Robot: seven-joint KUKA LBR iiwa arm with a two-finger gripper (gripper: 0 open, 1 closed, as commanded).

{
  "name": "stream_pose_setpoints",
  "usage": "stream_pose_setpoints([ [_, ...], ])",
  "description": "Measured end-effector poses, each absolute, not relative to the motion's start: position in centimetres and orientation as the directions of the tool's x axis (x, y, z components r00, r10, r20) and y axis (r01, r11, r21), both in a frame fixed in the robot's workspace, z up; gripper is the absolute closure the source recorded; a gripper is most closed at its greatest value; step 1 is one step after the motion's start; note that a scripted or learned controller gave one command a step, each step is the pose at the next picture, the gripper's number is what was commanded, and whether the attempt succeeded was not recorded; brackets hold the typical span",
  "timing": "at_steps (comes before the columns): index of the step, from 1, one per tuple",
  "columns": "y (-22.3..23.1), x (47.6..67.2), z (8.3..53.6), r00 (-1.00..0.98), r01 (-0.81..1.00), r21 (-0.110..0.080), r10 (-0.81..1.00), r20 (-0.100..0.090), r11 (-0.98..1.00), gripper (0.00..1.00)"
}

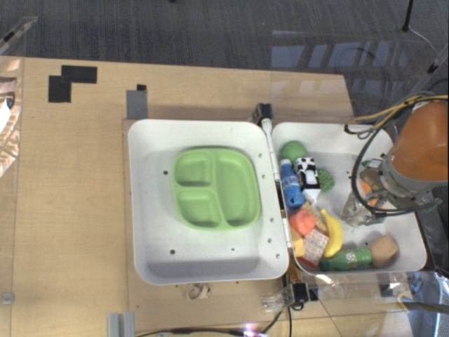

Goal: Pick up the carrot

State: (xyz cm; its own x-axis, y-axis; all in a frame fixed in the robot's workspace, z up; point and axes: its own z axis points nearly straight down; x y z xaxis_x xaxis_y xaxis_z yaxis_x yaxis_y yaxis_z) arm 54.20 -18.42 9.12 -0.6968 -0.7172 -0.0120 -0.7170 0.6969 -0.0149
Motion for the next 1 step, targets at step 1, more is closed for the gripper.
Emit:
stream_pose_setpoints([
  [1,-18.39,54.16,9.00,-0.696,-0.718,-0.014,-0.718,-0.011,0.696,0.00],
])
